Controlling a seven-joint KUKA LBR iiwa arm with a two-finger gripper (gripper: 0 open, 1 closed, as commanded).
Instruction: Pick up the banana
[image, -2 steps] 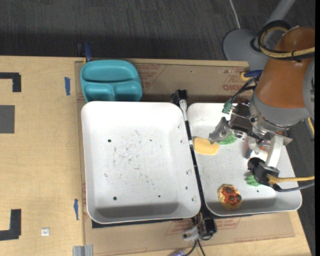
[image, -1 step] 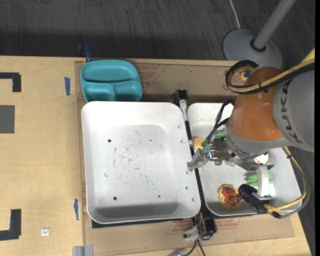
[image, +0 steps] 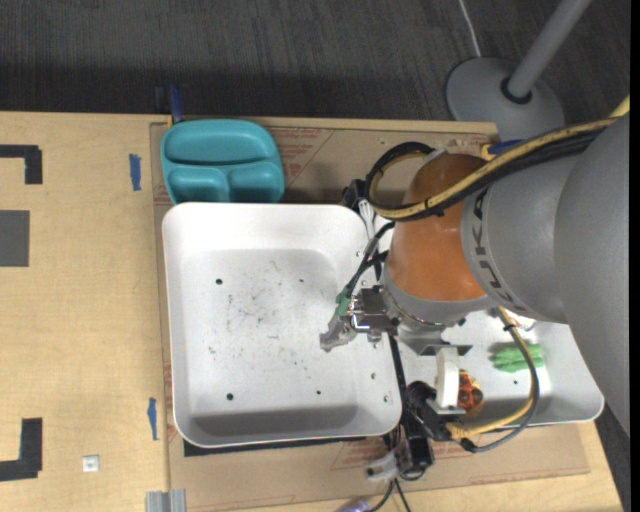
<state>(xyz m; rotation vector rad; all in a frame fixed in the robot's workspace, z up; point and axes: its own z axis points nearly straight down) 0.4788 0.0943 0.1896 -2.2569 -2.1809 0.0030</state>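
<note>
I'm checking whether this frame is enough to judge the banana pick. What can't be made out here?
- Banana: not identifiable; the arm covers most of the right bin.
- Tool: small and blurred in the camera view, finger state unreadable.
- Green item and orange-white item: partly hidden by cables, identity unclear.

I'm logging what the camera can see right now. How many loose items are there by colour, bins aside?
Teal: 1, the divided tray behind the left bin
Green: 1, a small item in the right bin
White and orange: 1, a small item in the right bin
Total: 3
</note>
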